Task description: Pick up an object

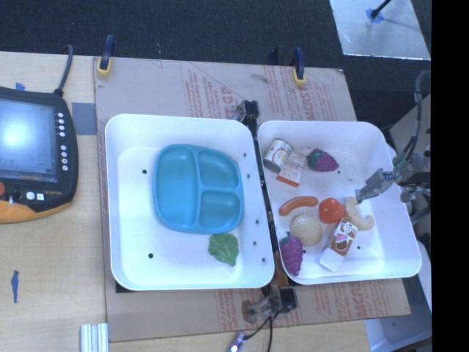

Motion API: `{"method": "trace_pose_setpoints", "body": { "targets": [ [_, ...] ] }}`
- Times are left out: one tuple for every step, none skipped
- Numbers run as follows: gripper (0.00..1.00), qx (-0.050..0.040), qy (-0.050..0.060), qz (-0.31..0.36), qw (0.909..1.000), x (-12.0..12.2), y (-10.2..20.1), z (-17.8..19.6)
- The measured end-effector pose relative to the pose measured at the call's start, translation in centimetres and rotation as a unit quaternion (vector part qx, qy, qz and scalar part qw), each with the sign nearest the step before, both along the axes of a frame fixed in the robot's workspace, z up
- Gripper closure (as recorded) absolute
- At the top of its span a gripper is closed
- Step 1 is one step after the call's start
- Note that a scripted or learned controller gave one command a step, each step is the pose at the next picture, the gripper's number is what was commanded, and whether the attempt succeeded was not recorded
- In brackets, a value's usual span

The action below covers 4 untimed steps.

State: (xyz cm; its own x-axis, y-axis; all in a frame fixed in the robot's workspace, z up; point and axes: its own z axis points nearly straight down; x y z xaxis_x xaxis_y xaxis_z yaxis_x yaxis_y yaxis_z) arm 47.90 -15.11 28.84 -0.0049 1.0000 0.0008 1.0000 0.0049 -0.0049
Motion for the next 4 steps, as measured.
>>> {"method": "trace_pose_setpoints", "body": {
  "targets": [
    [0.00, -0.0004, 0.001, 0.000, 1.0000, 3.6, 1.7, -10.9],
    [0.00, -0.0002, 0.001, 0.000, 1.0000, 4.8, 2.0, -19.7],
    [1.00, -0.0007, 0.002, 0.002, 1.0000, 4.8, 1.8, -18.7],
    [1.00, 0.0002, -0.001, 0.000, 1.0000, 10.2, 9.6, -9.6]
  ]
}}
